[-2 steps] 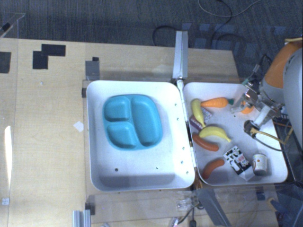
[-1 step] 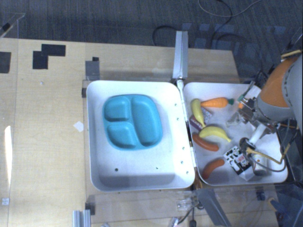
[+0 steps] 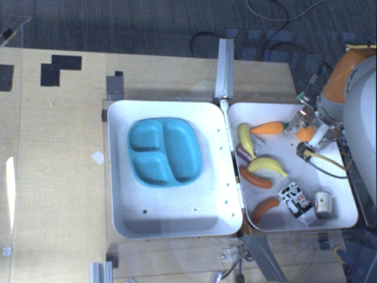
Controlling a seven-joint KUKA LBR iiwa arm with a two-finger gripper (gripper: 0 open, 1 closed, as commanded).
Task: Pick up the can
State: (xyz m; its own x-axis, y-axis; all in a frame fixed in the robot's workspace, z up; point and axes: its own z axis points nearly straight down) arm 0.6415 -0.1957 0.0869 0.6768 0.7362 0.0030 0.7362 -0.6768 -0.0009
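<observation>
Dark carpet up top, pale wooden bench [image 3: 53,175] below with two white bins. Left bin [image 3: 118,217] holds a blue divided plastic plate [image 3: 165,151]. Right bin [image 3: 347,217] has bananas, carrots and sausages, and the small silver can [image 3: 323,203] lies on its side at about 5 o'clock, untouched. The gripper [image 3: 306,135] hovers near 1 o'clock, well apart from it; can't tell its opening. So nothing's picked yet: reach, grasp and lift all remain.

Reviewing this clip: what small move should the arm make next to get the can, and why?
Probably a short traverse toward the near right corner of the right bin. The can lies there beside a black-and-white box, while the gripper sits up by the carrot, well short of it.
</observation>
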